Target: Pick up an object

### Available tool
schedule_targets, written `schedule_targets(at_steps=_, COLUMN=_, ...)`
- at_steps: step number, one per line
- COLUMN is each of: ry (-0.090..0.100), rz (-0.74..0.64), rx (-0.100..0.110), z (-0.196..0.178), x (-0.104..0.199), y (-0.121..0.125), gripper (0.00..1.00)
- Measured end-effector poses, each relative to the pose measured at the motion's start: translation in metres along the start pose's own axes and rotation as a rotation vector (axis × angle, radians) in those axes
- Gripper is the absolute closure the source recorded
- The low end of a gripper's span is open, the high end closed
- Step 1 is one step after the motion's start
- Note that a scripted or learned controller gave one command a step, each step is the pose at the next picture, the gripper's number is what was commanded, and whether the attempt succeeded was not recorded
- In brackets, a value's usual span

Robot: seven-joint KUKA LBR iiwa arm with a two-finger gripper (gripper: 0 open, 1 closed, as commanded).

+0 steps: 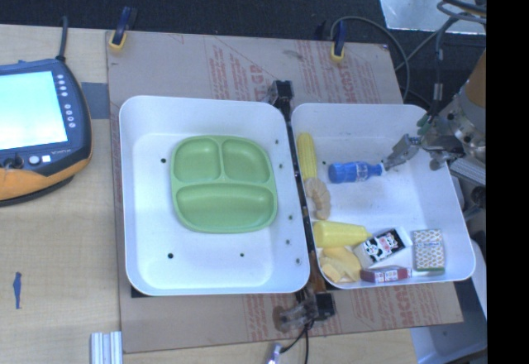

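A grey handheld control pendant with a lit white screen [37, 126] is seen at the bench's far left, well apart from the bins. The left shallow white plastic bin [140, 189] is occupied by a light green three-compartment plastic plate [223, 184], laid flat near the bin's middle. Two blue-and-yellow clamps [121, 30] are fixed at the brown board's top edge.

In the right shallow white plastic bin [438, 189], a yellow corn cob [307, 157] is laid along the left wall, with a pale beige lumpy item [318, 198] just below it. Lower down, a yellow block-shaped item [339, 233] and a pale yellow chunk [337, 265] are found near the bottom left corner. A small black-and-white printed carton [382, 246], a thin red-and-white wrapped bar [385, 275] and a tan checked square packet [428, 250] are lined up along the bottom wall.

The small blue plastic bottle [354, 171] is lying on its side in the bin's upper middle, neck end pointing right. The two-finger metal gripper [398, 154] is positioned just beside that right end, fingertips near or touching it; contact cannot be told. The bottle body is left of the jaws, not between them. How far the jaws are parted cannot be told.
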State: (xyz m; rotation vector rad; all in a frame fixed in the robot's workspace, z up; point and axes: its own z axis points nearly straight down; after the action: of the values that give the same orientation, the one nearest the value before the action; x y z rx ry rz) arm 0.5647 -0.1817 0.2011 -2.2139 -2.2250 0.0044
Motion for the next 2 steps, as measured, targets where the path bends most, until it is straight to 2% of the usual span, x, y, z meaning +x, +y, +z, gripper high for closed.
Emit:
schedule_targets(at_steps=1, ry=-0.001, rz=-0.002, rx=0.002, z=0.11, x=0.067, y=0.063, gripper=0.0)
schedule_targets(at_steps=2, ry=0.0, rz=0.004, rx=0.0, z=0.072, x=-0.013, y=0.022, gripper=0.0)
